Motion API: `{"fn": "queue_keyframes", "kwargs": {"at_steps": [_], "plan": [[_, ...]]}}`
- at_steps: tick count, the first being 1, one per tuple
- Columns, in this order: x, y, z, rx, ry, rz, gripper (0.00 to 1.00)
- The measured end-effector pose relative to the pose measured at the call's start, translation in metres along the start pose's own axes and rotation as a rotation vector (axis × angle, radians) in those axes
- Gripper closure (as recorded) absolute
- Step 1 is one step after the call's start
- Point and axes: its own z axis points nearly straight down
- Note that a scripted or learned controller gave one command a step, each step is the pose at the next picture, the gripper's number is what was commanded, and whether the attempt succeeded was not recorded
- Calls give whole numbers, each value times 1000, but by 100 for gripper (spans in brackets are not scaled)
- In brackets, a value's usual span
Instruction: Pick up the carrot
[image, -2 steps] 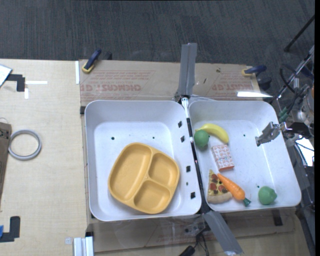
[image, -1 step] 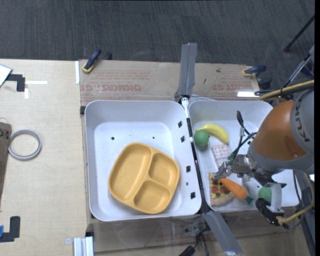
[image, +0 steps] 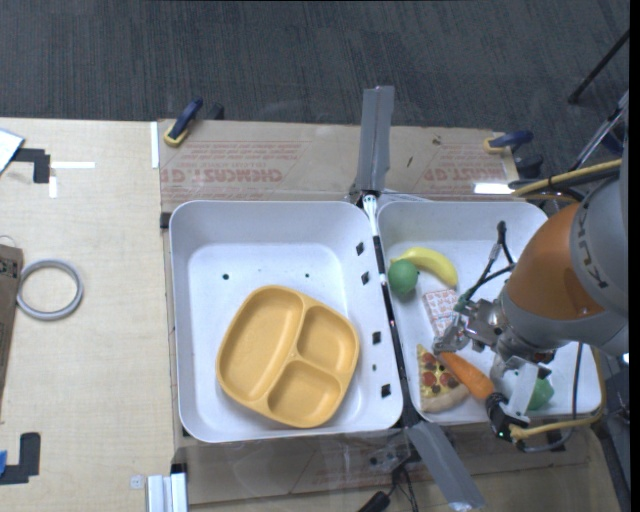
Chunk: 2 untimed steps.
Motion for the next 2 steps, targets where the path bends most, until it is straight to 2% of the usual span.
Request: {"fn": "queue_keyframes", "kwargs": {"at_steps": [1, 2], "plan": [[-7, 3, 0, 1, 0, 244, 0], [-8, 4, -8, 2, -2, 244, 100]]}}
